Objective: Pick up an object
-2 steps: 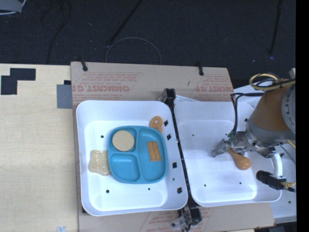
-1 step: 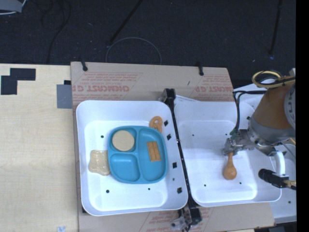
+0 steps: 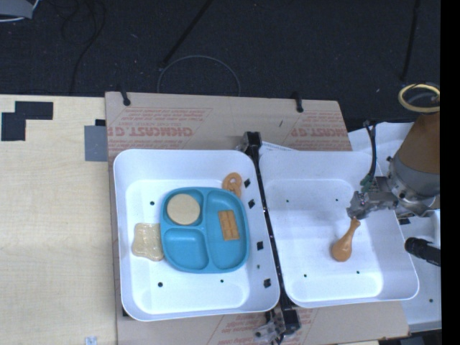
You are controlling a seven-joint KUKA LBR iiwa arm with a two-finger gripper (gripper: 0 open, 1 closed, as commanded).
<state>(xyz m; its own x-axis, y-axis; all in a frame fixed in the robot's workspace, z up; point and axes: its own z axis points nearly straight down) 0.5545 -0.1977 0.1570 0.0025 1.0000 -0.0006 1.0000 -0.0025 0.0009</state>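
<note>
An orange-brown drumstick-shaped toy lies in the right bin, its fat end toward the front and its thin end pointing up to the right. My gripper hangs at the right side of that bin, directly over the toy's thin end and touching or nearly touching it. Whether the toy is gripped is hidden by the wrist. The grey arm with its orange band comes in from the right edge.
The left bin holds a blue divided tray carrying a round tan disc and an orange rectangular piece. A pretzel shape lies behind the tray and a pale toast slice to its left. A black divider separates the bins.
</note>
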